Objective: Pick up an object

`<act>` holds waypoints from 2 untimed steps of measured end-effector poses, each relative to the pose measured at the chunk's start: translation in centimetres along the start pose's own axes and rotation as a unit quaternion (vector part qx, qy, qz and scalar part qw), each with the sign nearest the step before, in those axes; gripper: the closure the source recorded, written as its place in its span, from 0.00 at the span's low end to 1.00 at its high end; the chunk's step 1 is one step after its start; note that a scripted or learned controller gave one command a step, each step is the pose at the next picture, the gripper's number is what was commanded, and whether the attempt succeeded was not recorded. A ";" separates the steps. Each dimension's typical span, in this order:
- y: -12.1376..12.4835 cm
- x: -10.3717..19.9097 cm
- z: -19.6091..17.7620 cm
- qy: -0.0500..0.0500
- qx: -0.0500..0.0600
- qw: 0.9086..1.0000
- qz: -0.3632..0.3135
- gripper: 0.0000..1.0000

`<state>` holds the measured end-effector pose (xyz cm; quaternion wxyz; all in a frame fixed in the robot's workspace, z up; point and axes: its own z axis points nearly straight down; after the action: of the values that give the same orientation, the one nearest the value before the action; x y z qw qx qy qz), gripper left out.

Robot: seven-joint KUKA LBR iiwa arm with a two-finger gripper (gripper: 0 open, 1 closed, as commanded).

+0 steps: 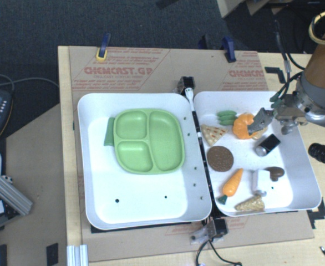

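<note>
Camera view: two white bins sit side by side on the bench. The left bin (96, 193) holds a green divided plate (149, 140). The end effector (267, 132), fingers spread and holding nothing, hovers in the right bin (301, 193) beside an orange fruit (240, 127), likely its target.

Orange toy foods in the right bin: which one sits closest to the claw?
The round orange fruit, right beside the claw near the bin's far side. The long orange carrot lies well nearer the front edge.
</note>
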<state>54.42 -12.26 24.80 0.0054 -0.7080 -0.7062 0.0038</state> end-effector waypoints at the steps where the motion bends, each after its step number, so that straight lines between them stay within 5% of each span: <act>1: 0.2 0.0 -0.6 -0.001 -0.006 1.000 -0.001 0.00; 2: -0.2 -0.2 3.7 0.000 -0.003 1.000 -0.001 0.00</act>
<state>54.19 -12.41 21.07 0.0029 -0.7074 -0.7068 0.0015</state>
